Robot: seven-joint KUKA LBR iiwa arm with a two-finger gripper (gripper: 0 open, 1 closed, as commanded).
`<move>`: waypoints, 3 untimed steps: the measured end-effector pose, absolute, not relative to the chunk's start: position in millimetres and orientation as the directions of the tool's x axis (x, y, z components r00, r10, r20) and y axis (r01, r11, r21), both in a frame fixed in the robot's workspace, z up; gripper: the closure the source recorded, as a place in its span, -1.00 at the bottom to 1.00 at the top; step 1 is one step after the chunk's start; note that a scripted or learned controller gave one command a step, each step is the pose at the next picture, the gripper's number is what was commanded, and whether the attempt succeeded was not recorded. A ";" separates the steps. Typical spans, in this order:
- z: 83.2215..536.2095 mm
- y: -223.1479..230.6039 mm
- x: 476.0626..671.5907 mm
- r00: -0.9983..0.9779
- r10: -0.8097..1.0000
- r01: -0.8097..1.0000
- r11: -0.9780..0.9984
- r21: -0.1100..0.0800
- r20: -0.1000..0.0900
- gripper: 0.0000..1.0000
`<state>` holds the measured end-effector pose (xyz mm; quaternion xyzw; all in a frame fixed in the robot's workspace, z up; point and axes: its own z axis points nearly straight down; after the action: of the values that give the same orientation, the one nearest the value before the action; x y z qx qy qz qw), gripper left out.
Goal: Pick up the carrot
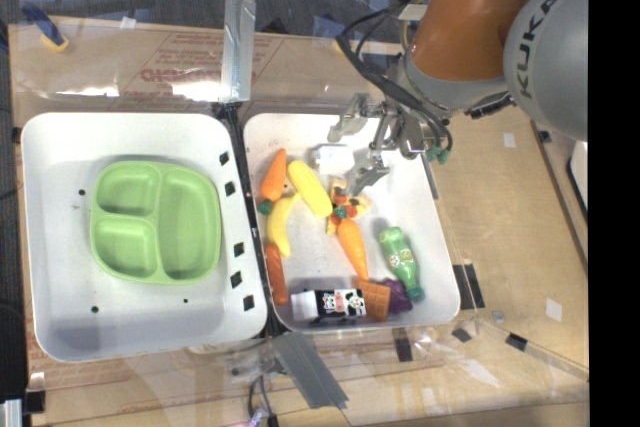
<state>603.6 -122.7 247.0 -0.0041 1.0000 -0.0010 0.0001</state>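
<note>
1. Grey KUKA arm (500,25), orange-banded, is reaching in from the right over the right bin (425,310).
2. Left bin (60,215) is holding a green divided plate (157,222).
3. Gripper (362,155) is hovering above the right bin's far end, fingers spread, pinching nothing.
4. Carrot (351,248) is lying mid-bin, between a yellow banana (309,189) and a green bottle (400,260).
</note>
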 end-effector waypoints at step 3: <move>170.9 -133.2 601.4 -0.996 -0.092 -0.092 0.996 -0.002 -0.007 1.00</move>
<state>601.4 -133.2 170.9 -0.0460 0.9989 -0.0008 0.0035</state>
